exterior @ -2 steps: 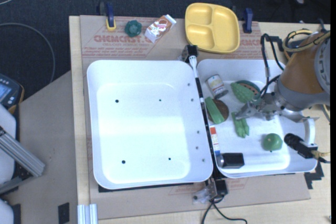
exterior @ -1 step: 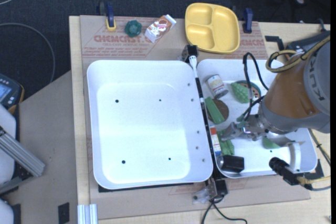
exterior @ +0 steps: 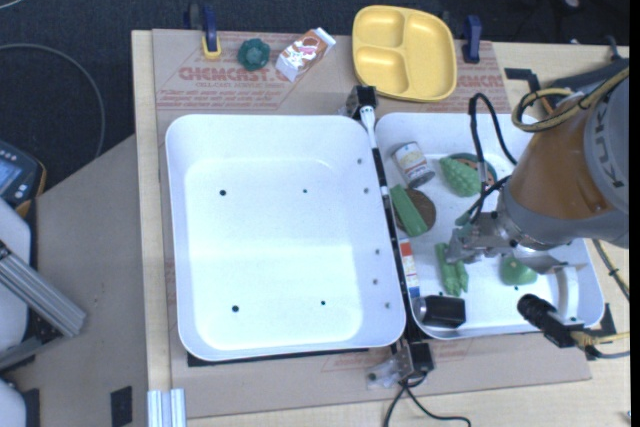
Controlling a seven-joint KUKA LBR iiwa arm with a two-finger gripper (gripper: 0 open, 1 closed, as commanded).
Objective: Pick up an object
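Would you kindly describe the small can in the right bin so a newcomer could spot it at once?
Start at the right bin, the one the arm reaches into. Near its far left corner, just below the yellow divided plate, lies the small can on its side. It is the only silver, cylindrical item there; its neighbours are green or black.

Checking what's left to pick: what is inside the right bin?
The right bin holds a small can, green pieces, a brown disc and a black block. The arm covers the bin's right part, so anything beneath it is hidden.
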